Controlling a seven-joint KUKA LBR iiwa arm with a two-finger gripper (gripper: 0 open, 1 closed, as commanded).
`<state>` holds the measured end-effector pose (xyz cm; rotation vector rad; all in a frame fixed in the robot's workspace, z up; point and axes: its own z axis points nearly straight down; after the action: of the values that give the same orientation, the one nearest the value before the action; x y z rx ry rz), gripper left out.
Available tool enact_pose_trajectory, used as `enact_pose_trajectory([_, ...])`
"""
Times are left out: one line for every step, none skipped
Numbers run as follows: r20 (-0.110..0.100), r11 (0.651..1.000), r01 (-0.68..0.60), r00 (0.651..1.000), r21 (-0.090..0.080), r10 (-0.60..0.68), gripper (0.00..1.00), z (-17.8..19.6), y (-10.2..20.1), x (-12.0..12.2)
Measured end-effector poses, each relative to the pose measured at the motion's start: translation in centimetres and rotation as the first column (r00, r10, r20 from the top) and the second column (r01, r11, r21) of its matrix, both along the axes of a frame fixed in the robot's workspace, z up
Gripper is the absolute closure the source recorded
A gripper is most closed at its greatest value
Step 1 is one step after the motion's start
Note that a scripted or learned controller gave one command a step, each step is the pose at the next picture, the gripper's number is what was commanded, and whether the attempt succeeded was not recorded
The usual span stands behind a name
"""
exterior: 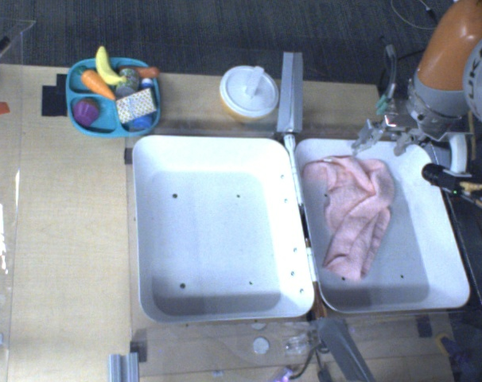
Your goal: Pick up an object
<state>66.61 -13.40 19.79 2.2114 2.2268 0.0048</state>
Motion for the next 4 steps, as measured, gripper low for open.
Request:
enact_pose_trajectory([0.0,0.973,-0.23,0.973,-0.001,0.23,0.0,-10.2,2.5,-2.2])
enact_pose_trajectory([0.008,0.973,-0.231,0.973,-0.003,0.231,1.0,-9.0,2.6,-1.9])
enact_pose_trajectory([0.005,0.826,-0.563,0.826,-0.007,0.564,1.0,-1.0,7.0,0.5])
enact_pose_trajectory([0.005,0.793,-0.609,0.793,-0.009,0.609,1.0,1.8,2.3,0.5])
